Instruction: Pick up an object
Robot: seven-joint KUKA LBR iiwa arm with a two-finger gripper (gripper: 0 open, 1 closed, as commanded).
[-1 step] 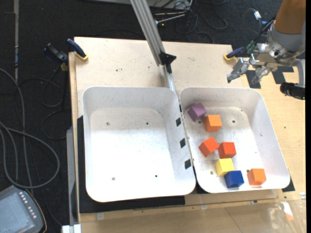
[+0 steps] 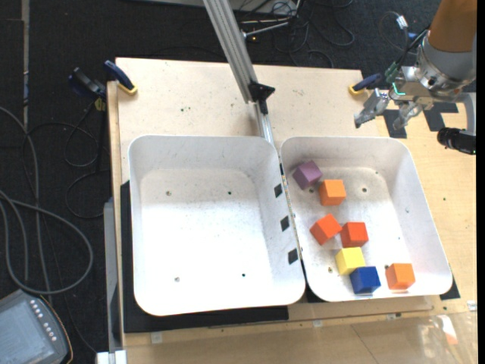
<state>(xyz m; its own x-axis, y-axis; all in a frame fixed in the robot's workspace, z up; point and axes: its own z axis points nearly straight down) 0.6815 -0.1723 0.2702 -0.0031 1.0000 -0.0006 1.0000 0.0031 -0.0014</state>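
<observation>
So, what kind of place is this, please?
Probably a robotics lab: two shallow white plastic bins on a pale wooden bench, small coloured cubes for grasping trials, and loose cables on the dark floor.

**Colours across the two bins**

White on both bins [image 2: 204,158], faintly speckled with dark flecks. Pale beige on the counter [image 2: 189,89], also lightly speckled. In the right bin [image 2: 424,203]: a purple cube [image 2: 307,174], an orange cube [image 2: 332,192] beside it, another orange cube [image 2: 326,228], a red-orange cube [image 2: 354,234], a yellow cube [image 2: 349,260], a blue cube [image 2: 365,280], and a further orange cube [image 2: 400,276]. Grey and orange on the arm [image 2: 453,21]. Blue and yellow on the clamps [image 2: 120,77]. Black on the floor [image 2: 53,165].
</observation>
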